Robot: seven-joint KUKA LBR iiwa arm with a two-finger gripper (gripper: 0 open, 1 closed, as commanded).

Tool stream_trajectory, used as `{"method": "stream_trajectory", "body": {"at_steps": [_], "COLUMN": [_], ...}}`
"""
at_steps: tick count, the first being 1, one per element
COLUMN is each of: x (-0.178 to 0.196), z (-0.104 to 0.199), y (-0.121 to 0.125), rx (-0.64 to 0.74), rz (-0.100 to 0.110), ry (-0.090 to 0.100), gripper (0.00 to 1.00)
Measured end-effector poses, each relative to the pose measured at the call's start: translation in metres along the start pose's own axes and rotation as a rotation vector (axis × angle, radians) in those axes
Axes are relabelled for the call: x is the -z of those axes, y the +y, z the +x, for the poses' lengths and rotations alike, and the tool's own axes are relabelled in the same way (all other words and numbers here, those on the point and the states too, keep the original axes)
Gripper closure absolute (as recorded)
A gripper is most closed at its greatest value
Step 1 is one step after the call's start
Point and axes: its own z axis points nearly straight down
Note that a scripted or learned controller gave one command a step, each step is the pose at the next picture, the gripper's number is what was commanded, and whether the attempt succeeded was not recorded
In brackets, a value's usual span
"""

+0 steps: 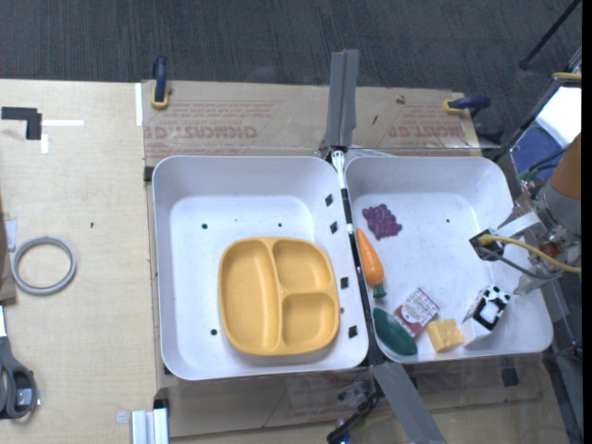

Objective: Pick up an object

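The right bin (435, 181) holds a purple bunch of grapes (380, 220), an orange carrot (370, 260), a dark green oval piece (395, 334), a small red and white packet (418, 307), a yellow block (445, 334) and a small black and white thing (491, 307) near the front right corner. My gripper (544, 248) hangs at the right wall of this bin, above and to the right of the black and white thing. Nothing shows held in it.
A yellow divided plate (277, 295) lies in the left bin (185, 248). A grey ring (42, 265) and a pair of scissors (14, 388) rest on the bench to the left. Clamps sit at the back edge.
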Motion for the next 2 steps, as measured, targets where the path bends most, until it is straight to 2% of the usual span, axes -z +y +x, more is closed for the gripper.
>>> {"method": "stream_trajectory", "body": {"at_steps": [1,2], "x": [-0.039,-0.038], "z": [0.061,0.12], "y": [-0.057,-0.094], "rx": [-0.085,-0.078], "rz": [0.0,-0.001], "ry": [0.0,0.0], "gripper": [0.0,0.0]}}
